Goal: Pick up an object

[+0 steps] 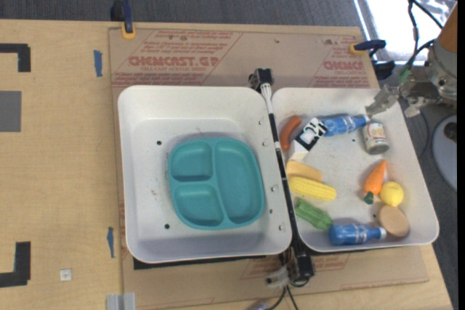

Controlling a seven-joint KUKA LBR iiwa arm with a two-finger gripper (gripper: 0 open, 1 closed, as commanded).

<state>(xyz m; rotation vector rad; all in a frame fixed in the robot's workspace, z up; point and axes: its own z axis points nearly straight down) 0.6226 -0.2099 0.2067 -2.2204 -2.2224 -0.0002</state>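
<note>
The right bin (421,178) holds several toy foods. A blue bottle (341,125) lies at its far side beside a black and white item (311,133) and a red sausage (289,128). A small tin can (375,137) stands near the far right corner. A carrot (375,178), a lemon (391,194), a tan rounded piece (394,221) and a second blue bottle (356,233) lie along the near right. A corn cob (312,189), a yellow piece (302,170) and a green pickle (312,214) lie by the divider. My gripper (383,102) hangs over the far right rim, just above the can, with nothing seen in it.
The left bin (138,156) holds a teal divided plate (216,181). A black bracket (260,78) sits where the bins meet at the back. Blue clamps (123,11) (369,47) hold the cardboard sheet. Cables (418,25) trail at the right beside the arm.
</note>
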